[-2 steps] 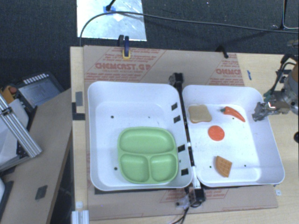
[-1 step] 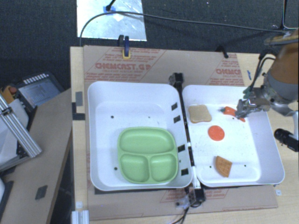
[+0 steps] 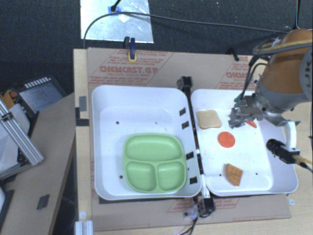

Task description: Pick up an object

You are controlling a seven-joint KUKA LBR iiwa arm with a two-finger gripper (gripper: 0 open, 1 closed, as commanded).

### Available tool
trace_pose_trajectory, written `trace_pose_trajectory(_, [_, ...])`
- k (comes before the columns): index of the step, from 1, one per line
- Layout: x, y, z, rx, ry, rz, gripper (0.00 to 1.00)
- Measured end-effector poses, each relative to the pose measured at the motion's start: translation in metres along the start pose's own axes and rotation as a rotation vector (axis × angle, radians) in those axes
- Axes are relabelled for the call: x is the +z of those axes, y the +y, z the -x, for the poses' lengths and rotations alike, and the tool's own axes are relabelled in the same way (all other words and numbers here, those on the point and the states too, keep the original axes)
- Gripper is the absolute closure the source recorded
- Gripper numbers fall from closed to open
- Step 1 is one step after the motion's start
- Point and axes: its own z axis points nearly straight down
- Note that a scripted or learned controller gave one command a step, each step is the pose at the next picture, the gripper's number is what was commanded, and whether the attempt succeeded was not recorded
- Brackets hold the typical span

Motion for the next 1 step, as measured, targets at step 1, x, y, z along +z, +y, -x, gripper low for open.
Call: trace_pose_trajectory(1, [-0.0092, -0.0010, -0.0533, -0.001, 0.000, 0.001, 1.00])
